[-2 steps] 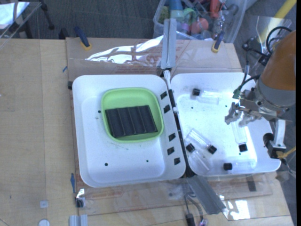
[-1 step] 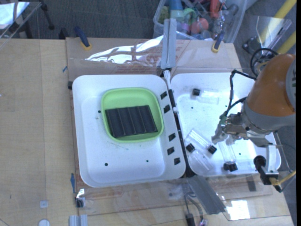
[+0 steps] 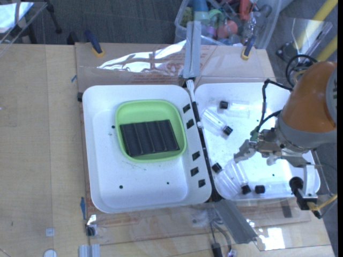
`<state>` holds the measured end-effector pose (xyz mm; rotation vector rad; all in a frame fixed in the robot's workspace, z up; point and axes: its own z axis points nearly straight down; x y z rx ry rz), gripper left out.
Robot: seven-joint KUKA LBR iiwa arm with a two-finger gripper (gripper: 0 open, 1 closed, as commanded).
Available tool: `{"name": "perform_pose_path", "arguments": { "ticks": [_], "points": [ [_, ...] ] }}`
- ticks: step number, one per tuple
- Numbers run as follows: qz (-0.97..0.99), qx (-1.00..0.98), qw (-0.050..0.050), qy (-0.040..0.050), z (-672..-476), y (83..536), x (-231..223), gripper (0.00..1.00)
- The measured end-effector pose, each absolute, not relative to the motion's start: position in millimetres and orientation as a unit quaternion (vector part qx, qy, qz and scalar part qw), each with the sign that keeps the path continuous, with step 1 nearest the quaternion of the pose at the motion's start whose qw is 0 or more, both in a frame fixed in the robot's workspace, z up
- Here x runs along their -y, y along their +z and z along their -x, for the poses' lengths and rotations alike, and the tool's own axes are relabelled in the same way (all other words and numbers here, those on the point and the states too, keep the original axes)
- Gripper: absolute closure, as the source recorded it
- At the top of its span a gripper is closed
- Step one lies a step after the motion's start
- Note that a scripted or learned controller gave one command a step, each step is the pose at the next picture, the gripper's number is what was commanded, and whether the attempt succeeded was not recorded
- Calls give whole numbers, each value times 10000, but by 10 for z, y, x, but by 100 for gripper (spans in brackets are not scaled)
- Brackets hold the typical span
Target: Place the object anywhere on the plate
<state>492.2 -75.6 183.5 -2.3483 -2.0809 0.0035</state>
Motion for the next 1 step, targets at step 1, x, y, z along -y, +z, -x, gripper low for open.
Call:
{"name": "perform_pose_path", "arguments": {
  "ticks": [1],
  "points": [
    [7410,6715,-3,1,-5017,2775,1427,0]
  ]
}}
